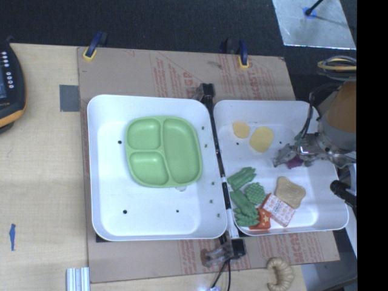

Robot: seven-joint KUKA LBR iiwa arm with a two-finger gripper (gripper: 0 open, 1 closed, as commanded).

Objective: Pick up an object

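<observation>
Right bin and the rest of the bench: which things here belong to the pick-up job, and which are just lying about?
Job:
tool, low over the right bin
two yellow slices
green toy vegetables
tan bread-like piece
red and white packet
small purple item at the tool

Lying about:
green divided plate in the left bin
clamps
handheld controller

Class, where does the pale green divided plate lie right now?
The pale green divided plate lies in the left white bin, toward its upper middle, across the divider from the right white bin that holds the food items.
</observation>
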